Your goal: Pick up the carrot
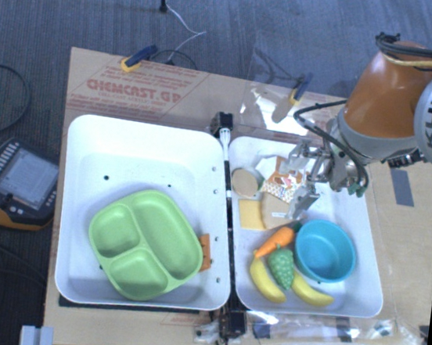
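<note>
The carrot (274,241) is orange with a green top and lies slantwise in the right bin (370,263), its tip pointing down-left. It rests against the left side of a blue bowl (324,251). My gripper (303,201) hangs over the upper middle of the right bin, a short way above the carrot's leafy end and apart from it. It sits beside a small patterned orange and white box (280,186). Nothing shows held in it.
Two bananas (265,279) (311,292) and a green bumpy item (283,268) lie below the carrot. A yellow slice (252,212) and a tan round piece (244,182) lie at the bin's left. The left bin (85,150) holds a green divided plate (146,243).
</note>
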